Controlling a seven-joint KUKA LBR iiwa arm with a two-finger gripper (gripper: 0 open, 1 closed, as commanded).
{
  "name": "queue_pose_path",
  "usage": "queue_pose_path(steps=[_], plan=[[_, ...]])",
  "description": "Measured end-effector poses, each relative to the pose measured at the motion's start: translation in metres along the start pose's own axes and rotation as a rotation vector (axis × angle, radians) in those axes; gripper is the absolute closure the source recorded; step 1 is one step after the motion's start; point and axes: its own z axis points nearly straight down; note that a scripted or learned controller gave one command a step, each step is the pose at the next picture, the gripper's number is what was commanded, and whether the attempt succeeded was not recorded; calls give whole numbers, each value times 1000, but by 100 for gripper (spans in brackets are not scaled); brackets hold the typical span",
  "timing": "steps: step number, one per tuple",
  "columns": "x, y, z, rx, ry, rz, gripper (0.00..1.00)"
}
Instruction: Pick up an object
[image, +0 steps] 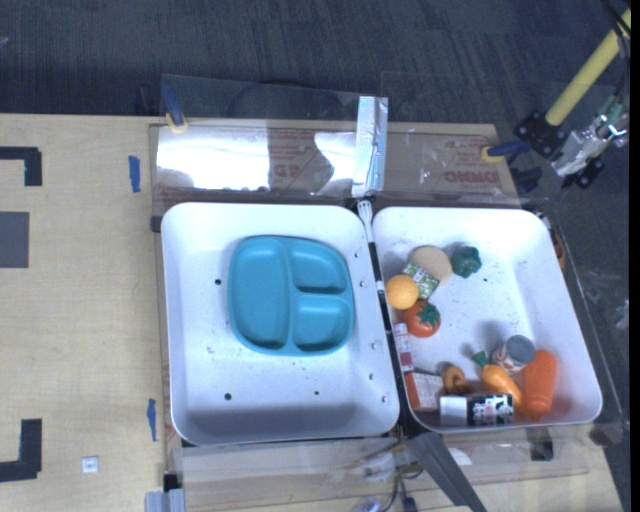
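A blue divided plate (293, 294) is being carried in the left bin (190, 330). Toy foods are being kept in the right bin (520, 240): a yellow lemon (402, 292) near its left wall, an orange bottle (539, 382) toward its near right corner.

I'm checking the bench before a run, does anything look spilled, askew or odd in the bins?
Nothing looks spilled or broken. The blue divided plate lies flat in the left bin. The toys are crowded along the right bin's left and front sides, with a small bottle lying on its side.
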Motion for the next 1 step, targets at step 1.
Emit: queue_pose_path(steps=[1], plan=[[53,19,70,9,9,89,100]])
